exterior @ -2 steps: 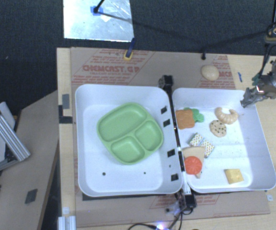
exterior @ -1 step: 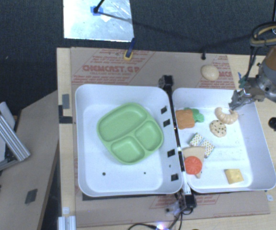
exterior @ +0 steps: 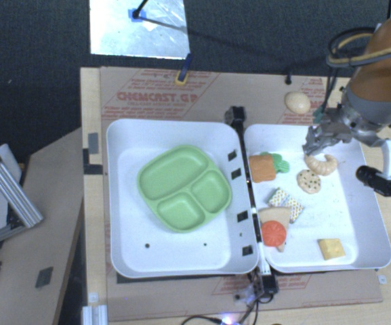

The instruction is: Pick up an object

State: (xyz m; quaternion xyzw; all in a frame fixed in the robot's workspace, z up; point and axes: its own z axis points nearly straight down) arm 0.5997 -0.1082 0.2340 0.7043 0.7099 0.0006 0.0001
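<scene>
gripper point(exterior: 315, 145) low in right bin point(exterior: 368, 202), grip state cannot be told | croissant point(exterior: 321, 164) just below it, touching or nearly | cookie point(exterior: 309, 181) beside croissant | carrot point(exterior: 265, 167), pizza slice point(exterior: 275, 226), cracker point(exterior: 331, 248) nearby | green divided plate point(exterior: 184, 187) in left bin point(exterior: 124, 202)

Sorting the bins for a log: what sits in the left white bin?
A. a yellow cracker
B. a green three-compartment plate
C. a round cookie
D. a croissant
B: the green three-compartment plastic plate lies in the left shallow white bin; the food pieces are in the right bin.
</scene>
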